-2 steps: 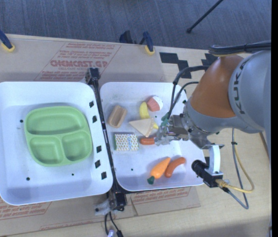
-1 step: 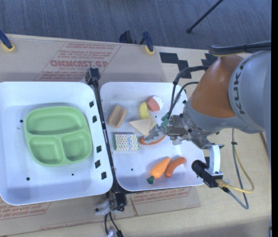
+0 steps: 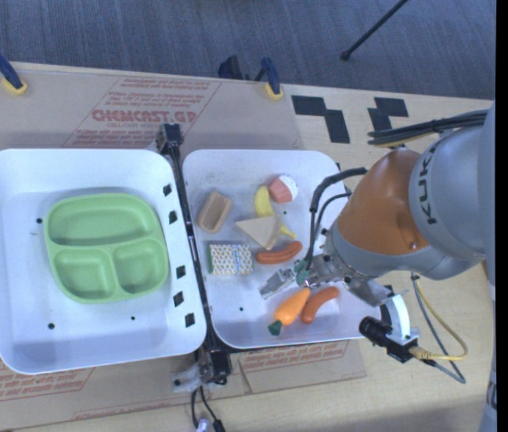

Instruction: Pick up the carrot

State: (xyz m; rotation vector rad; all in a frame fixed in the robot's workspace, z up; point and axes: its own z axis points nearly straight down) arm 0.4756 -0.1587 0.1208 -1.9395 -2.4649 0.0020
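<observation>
Carrot (image 3: 290, 307) lies in my right-hand bin (image 3: 236, 331), near its near edge, tilted, green end toward the near-left. Just right of it, touching, sits a red-orange sausage (image 3: 321, 301). My gripper (image 3: 292, 277) hangs right above the carrot's far end. I cannot tell how it is set. A green divided plate (image 3: 105, 246) sits in the left bin (image 3: 6, 241).

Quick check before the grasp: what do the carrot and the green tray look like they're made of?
The carrot looks like moulded plastic toy food: uniform orange, smooth, with a small dark green cap at its lower end; soft rubber can't be ruled out. The green tray also looks like plastic, semi-matte, with rounded moulded compartment edges and a soft sheen. Both sit in glossy white bins that appear plastic.
</observation>
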